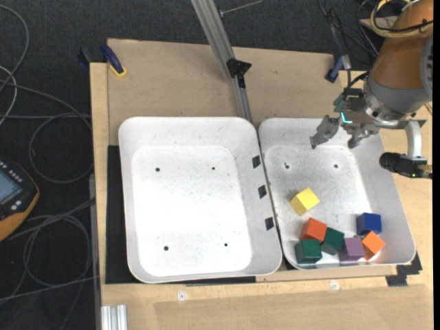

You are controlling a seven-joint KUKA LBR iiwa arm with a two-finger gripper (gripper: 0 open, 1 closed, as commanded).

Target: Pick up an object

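The two-finger gripper (340, 134) is seen spread apart and holding nothing, poised above the far end of the right-hand shallow white plastic bin (385, 191). The objects lie at the near end of that bin. A small yellow cube (304, 201) sits alone near the middle, well apart from the rest. A cluster is packed in the near corner: an orange cube (315, 229), two dark green cubes (334, 239) (309, 252), a purple cube (353, 247), a second orange cube (373, 243) and a blue cube (369, 223), several of them touching. The yellow cube is judged the best target, since room for both fingers is left around it. The gripper should be centred over it, aligned with its flat faces, and lowered fully before being closed.
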